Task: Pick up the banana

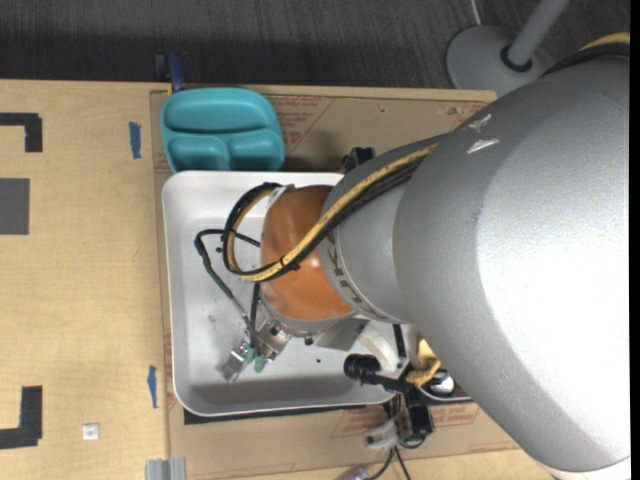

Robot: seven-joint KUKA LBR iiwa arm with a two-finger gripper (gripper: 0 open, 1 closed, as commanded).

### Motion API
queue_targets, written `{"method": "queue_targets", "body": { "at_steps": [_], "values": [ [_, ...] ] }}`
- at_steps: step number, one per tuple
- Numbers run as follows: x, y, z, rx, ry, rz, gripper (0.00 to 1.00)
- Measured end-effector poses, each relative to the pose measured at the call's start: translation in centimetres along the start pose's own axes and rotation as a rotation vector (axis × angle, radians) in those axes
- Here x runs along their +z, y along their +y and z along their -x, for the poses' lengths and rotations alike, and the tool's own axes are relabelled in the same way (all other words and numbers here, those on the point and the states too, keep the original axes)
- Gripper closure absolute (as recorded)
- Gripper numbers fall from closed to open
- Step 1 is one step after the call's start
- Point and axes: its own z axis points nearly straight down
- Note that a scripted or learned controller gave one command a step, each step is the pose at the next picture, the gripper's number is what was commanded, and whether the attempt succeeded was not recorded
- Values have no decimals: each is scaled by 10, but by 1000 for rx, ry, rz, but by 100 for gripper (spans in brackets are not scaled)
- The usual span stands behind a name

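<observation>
We see bright, even light from overhead. The white bin (190, 268) nearly washes out, with soft glare on the grey arm (520, 268), which looms close and slightly soft. A dark shadow band crosses the floor (250, 18) above the table (80, 268).

Glossy white plastic bin (190, 298), matt brown cardboard bench (80, 298), smooth teal plastic tray (222, 128).

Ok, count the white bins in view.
1: a white bin left of centre, below the teal tray. The arm covers the right side, so another may be hidden there.
</observation>
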Motion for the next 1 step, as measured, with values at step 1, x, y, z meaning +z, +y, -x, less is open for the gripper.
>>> {"method": "queue_targets", "body": {
  "at_steps": [1],
  "values": [
    [-38,35,25,292,1,-6,0]
  ]
}}
